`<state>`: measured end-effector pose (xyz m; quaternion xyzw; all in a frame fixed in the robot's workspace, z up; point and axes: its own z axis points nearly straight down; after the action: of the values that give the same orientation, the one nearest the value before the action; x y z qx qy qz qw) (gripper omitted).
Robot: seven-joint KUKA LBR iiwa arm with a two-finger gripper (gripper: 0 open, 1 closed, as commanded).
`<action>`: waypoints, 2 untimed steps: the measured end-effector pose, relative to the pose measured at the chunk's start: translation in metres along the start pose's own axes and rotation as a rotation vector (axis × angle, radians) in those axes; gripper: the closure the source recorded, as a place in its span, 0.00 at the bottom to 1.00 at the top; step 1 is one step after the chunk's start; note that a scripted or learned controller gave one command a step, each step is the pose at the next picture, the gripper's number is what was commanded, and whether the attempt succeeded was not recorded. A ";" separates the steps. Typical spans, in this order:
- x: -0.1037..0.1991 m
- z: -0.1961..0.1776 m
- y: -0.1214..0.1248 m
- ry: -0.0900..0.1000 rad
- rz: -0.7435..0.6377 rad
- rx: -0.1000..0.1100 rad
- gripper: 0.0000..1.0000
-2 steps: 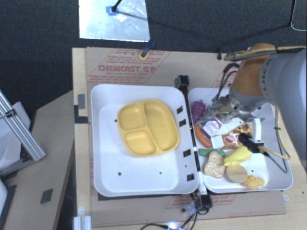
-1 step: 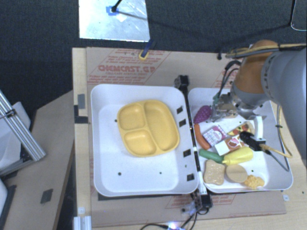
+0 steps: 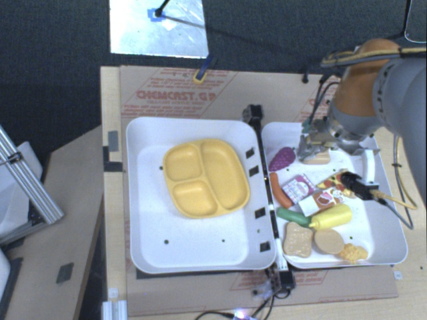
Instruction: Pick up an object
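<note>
Toys just below my end effector (image 3: 313, 153), whose opening I could not tell, looked light and stiff; the purple piece (image 3: 282, 158) seemed graspable across its width.

A jumble of toy food is seen in the right bin (image 3: 390, 245). A purple piece (image 3: 282, 158) is set at the far left, an orange sausage (image 3: 278, 189) just nearer. A yellow bottle (image 3: 330, 217) is laid on its side mid-bin, a green piece (image 3: 292, 215) touching its left end. A bread slice (image 3: 298, 240), a tan round (image 3: 328, 242) and a nugget (image 3: 353, 252) are lined along the near edge.
</note>
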<state>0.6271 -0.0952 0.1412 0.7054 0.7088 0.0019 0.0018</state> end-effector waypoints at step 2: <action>-0.008 -0.085 -0.003 0.000 0.000 0.001 1.00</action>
<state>0.6235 -0.1033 0.2263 0.7056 0.7086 0.0016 0.0016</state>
